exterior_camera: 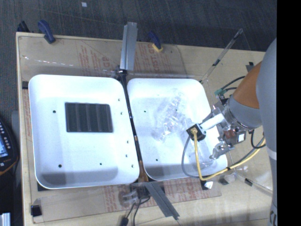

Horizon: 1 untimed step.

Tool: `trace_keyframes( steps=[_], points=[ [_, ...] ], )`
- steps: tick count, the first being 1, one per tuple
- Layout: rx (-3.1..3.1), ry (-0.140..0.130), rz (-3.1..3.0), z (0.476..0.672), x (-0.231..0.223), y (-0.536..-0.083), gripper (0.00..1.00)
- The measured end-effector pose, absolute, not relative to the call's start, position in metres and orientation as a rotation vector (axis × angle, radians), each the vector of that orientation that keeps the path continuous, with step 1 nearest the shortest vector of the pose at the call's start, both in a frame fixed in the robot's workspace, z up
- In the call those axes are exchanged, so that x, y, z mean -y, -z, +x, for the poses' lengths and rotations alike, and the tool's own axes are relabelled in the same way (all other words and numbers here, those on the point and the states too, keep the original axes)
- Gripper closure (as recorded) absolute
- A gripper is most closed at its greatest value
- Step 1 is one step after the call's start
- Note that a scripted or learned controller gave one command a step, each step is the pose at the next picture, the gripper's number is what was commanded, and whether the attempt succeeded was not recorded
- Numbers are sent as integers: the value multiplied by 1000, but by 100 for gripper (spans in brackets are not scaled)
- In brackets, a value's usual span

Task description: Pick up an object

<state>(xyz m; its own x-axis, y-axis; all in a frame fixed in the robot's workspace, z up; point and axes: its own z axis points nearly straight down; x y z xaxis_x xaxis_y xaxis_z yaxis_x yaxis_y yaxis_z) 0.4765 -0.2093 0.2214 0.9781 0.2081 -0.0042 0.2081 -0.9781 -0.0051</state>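
1. The grey arm (265, 79) reaches in from the right side of the bench (70, 55), with its orange band (247, 92) just outside the right bin's (141, 126) right wall.
2. From the band the wrist angles down and to the left, so the gripper (215, 152) sits low over the near right corner of the right bin, close to its right wall.
3. From where I stand I cannot tell whether the gripper is spread or closed; the tip is lost against the white floor of the bin.
4. A crumpled clear plastic object (169, 117) lies in the middle of the right bin, to the left of the gripper and apart from it. It is hard to make out against the white, and its edges are vague.
5. A dark grey ribbed panel (88, 117) lies flat in the middle of the left bin (42, 140), well away from the arm.
6. The two bins sit side by side, their inner walls nearly touching.
7. Two blue clamps (47, 32) (155, 40) grip the far edge of the bench, and a grey metal bar (128, 46) runs between them towards the gap between the bins.
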Motion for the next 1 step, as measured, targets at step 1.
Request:
trace_keyframes(
  steps=[1],
  points=[
    [343,-11,-3115,477,208,-231,100]
  ],
)
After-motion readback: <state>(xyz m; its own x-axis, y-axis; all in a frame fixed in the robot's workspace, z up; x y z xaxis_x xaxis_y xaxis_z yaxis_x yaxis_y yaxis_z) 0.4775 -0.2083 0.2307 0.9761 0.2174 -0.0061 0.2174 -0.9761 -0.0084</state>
